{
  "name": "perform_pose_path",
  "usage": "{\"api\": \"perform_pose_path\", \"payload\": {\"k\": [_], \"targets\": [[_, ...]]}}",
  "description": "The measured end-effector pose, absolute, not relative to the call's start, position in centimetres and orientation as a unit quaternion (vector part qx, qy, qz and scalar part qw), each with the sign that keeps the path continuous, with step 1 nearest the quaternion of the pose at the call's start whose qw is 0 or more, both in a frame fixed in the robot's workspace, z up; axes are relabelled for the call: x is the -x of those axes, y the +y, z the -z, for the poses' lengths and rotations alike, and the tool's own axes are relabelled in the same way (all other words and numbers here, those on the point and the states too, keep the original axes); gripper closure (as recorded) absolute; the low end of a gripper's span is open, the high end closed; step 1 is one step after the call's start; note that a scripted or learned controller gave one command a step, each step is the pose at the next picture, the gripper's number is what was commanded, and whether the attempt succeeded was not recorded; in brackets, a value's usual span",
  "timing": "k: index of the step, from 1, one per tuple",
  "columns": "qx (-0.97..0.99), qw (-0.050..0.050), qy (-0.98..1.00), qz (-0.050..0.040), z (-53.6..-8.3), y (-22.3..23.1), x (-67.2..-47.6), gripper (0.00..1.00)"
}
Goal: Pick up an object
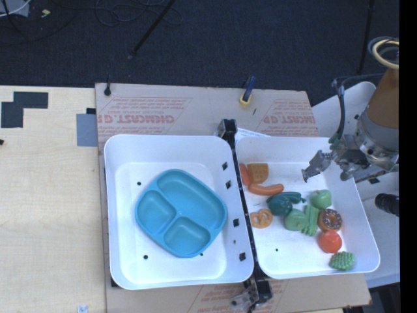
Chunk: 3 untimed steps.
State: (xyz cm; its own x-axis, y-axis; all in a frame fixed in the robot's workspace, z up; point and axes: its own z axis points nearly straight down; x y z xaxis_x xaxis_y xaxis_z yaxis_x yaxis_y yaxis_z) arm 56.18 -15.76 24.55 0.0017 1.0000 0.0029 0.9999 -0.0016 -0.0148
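The right bin (pixel 365 240) holds several toy foods: a tan toast piece (pixel 258 172), an orange sausage (pixel 266 189), a dark green pepper (pixel 283 203), an orange slice (pixel 261 218), a light green vegetable (pixel 303 219), a green apple (pixel 320 199), a chocolate donut (pixel 330 220), a red tomato (pixel 330 241) and a bumpy green piece (pixel 342 261). My gripper (pixel 333 169) hangs above the bin's far right part, just beyond the apple. It is open, its fingers spread with nothing between them.
A blue divided plate (pixel 179 212) lies in the left bin (pixel 120 175). A black clip divider (pixel 236 194) joins the two bins. Cardboard (pixel 163 113) lies under them. A yellow-and-blue clamp (pixel 247 94) sits at the cardboard's far edge.
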Motion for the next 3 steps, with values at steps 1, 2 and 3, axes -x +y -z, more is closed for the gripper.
{"api": "perform_pose_path", "payload": {"k": [1, 2, 3], "targets": [[0.707, 0.002, -0.707, -0.0009, -25.2, -15.8, -56.4, 0.0], [0.707, 0.004, -0.708, -0.0025, -18.8, -15.3, -56.1, 0.0], [0.707, 0.003, -0.708, -0.0017, -14.4, -14.7, -55.9, 0.0]]}}
